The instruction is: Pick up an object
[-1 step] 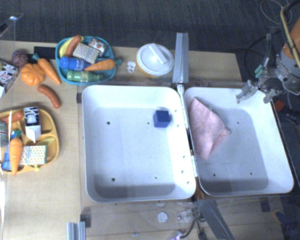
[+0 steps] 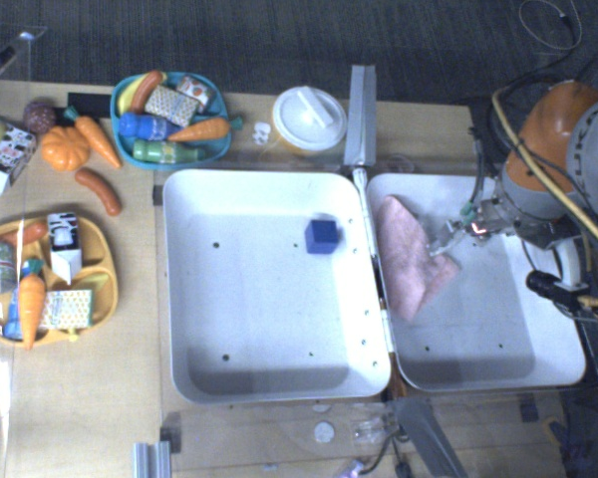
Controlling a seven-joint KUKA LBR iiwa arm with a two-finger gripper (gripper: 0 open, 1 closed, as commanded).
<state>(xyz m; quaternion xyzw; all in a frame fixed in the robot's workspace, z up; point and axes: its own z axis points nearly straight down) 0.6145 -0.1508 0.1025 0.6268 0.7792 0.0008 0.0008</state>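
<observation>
A pink cloth lies crumpled along the left side of the right bin. My gripper reaches in from the right and sits low at the cloth's right edge, touching or just above it. The arm's orange-banded wrist hangs over the bin's upper right corner. A small blue cube rests alone in the left bin, near its upper right part and well to the left of the gripper.
A blue bowl of toy food and a white round lid stand behind the left bin. A yellow plate with toy food, a toy pumpkin and a sausage lie on the bench at left. Cables run along the right bin's right edge.
</observation>
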